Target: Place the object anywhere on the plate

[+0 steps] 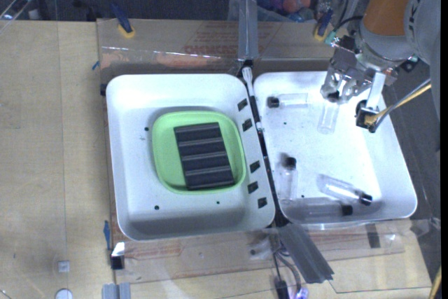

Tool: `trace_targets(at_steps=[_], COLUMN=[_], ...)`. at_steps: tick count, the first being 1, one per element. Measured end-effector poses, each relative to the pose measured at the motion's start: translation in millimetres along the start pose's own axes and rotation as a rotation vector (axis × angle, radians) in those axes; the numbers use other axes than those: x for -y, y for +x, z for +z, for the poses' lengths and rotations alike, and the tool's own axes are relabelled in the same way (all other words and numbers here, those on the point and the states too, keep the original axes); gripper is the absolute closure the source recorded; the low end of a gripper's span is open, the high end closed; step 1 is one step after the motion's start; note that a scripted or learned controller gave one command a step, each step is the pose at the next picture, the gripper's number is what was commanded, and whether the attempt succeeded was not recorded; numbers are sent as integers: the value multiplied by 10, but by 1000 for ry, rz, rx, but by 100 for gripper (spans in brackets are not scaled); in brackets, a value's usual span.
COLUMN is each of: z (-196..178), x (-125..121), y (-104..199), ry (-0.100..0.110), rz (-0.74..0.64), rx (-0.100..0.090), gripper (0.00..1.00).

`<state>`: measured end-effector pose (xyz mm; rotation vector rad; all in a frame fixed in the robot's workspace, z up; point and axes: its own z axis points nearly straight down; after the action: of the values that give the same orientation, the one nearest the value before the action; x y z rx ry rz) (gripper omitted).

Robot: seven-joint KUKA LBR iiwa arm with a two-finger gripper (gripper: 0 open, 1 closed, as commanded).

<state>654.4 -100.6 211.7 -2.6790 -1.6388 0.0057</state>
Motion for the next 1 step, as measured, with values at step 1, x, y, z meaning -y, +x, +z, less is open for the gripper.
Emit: trace_targets(at_steps=[1], z=[-2], x=[-1], y=[0], ry=[0], rz=[0], rx=[0], gripper=[0])
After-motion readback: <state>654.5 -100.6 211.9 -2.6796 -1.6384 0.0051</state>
